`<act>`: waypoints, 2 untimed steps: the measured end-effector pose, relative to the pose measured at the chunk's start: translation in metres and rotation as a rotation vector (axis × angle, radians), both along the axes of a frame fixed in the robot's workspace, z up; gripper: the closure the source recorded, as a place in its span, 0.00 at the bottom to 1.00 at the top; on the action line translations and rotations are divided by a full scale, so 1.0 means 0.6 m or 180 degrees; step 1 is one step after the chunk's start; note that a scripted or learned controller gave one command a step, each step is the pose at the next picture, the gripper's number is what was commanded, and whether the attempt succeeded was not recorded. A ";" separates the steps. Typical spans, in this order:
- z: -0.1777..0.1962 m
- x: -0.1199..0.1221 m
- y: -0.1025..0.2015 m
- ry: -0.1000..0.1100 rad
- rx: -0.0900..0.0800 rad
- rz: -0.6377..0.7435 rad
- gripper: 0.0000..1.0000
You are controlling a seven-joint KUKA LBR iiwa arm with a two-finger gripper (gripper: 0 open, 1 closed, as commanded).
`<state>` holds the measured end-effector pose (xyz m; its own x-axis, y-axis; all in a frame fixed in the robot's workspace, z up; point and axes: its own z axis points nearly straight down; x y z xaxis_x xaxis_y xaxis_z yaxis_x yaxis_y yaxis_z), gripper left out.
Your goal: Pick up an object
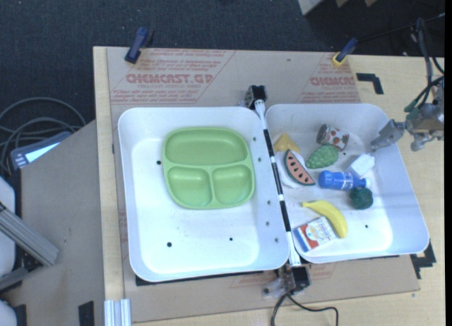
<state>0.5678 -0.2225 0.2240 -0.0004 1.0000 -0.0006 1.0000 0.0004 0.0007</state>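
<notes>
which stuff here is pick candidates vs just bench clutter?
Pick candidates, right bin:
banana, watermelon slice, blue bottle, green ball, small carton, printed cup, green leafy piece. The pincer is at the bin's right rim.

Just lying about:
green divided plate in the left bin, blue clamp, cables.

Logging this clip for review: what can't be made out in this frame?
- Pincer, camera view: small and blurred at the right bin's edge; open or shut, unclear.
- Arm: cut off by the right edge.
- Carton print: too small to read.
- White item beside blue bottle: unidentifiable.
</notes>
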 end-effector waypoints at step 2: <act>-0.233 -0.095 0.078 0.0009 0.0006 0.0000 0.00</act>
<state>0.5109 -0.1758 0.0841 -0.0004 1.0000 0.0014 1.0000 0.0004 -0.0023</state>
